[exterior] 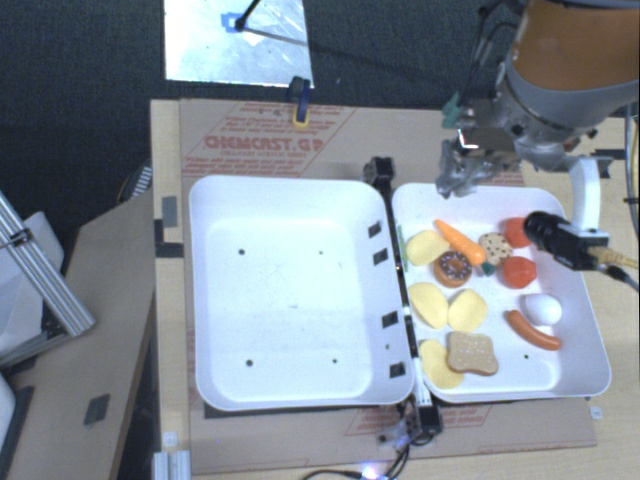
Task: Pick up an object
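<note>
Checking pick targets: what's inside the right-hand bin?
The right bin holds toy food: carrot, donut, cookie, egg, sausage, toast. A black fixture partly covers a tomato.

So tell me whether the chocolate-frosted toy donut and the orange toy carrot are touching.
Touching. The camera view shows the chocolate-frosted toy donut lying against the lower side of the orange toy carrot, no white bin floor between them.

The tan worktop [130, 268] carries a printed cardboard sheet [265, 138]; two shallow white bins lie on it side by side, left bin [215, 368] touching right bin [585, 363].
</note>
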